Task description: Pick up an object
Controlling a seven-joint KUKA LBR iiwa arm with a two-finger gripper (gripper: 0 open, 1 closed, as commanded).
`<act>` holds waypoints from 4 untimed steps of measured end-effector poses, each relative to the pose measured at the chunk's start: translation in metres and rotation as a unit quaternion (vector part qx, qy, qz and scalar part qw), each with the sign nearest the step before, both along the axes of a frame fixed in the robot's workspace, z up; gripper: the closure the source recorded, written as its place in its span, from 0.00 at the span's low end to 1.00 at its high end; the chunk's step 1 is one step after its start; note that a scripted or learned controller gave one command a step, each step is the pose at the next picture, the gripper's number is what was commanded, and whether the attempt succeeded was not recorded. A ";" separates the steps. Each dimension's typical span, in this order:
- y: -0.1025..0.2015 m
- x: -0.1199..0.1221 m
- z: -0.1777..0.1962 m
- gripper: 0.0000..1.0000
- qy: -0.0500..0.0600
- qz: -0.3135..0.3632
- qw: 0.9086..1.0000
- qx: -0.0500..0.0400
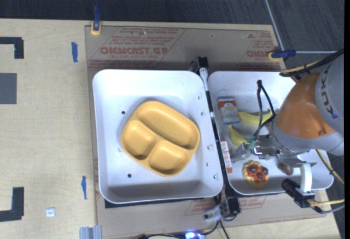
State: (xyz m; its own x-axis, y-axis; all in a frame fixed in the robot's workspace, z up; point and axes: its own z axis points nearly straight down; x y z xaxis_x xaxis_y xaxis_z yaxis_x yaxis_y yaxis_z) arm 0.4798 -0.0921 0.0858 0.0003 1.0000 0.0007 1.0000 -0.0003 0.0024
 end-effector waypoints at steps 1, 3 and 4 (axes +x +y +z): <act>0.000 0.000 0.000 0.00 0.000 0.000 1.000 0.000; 0.000 0.000 0.000 0.00 0.000 0.000 1.000 0.000; -0.009 0.001 0.000 0.00 -0.001 0.000 1.000 0.000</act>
State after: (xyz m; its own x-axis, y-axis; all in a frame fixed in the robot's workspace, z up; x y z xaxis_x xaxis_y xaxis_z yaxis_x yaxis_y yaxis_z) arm 0.4804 -0.1015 0.0858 -0.0007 1.0000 0.0003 1.0000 0.0007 0.0040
